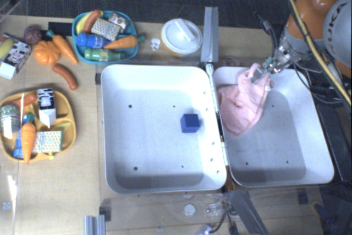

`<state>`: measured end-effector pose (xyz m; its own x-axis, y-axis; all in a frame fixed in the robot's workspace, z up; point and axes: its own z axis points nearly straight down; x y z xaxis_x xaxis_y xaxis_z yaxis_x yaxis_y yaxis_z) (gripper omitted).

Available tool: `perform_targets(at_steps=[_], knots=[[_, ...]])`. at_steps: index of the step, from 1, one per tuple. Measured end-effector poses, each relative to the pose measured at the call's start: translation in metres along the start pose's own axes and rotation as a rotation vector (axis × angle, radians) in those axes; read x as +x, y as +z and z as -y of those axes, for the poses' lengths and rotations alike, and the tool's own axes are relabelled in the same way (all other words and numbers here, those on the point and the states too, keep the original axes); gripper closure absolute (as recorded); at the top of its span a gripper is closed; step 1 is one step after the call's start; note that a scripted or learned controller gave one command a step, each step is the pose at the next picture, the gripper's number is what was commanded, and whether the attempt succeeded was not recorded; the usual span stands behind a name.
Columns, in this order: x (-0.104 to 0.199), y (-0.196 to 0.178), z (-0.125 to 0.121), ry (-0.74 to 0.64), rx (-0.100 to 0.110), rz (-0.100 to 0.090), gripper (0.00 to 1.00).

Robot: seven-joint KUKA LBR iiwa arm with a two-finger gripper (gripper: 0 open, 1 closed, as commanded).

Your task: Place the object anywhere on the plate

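Gripper (pixel 268 70) sits at upper right of the frame, over the top edge of the right bin (pixel 308 173). Its fingers are pinching the top corner of a pink cloth (pixel 245 104), which hangs from that pinch and drapes down-left, its lower fold resting on the bin floor close to the divider between the bins.

Left bin (pixel 143 173) holds one small blue cube (pixel 190 122), right of centre, well apart from the cloth.

A plate is hard to name with confidence. The nearest candidate is the round white dish with a yellow rim (pixel 181 37) at top centre, just beyond the left bin (it may be a lidded bowl; cannot tell). Toy food trays lie at far left of the frame.

Judged step: cloth grasped, partly lifted, carry not yet begun.

To do it well: raise until the trailing fold clears the bin wall and the metal post (pixel 208 33) before moving left. The pinch is on a thin corner, so move slowly, since a swing could pull it free. Release low over the dish centre.
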<state>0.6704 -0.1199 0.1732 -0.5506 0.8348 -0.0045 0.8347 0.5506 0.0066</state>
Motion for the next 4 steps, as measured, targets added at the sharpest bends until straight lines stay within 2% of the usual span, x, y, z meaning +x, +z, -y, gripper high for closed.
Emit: perform_targets(at_steps=[1, 2, 3, 4], knots=[[0.000, -0.053, -0.003, -0.006, 0.001, 0.000, 1.00], [0.046, -0.045, -0.016, -0.410, 0.002, -0.003, 1.00], [0.097, -0.043, -0.014, -0.811, 0.000, -0.004, 1.00], [0.152, -0.045, -0.033, -0.986, 0.000, -0.004, 1.00]])
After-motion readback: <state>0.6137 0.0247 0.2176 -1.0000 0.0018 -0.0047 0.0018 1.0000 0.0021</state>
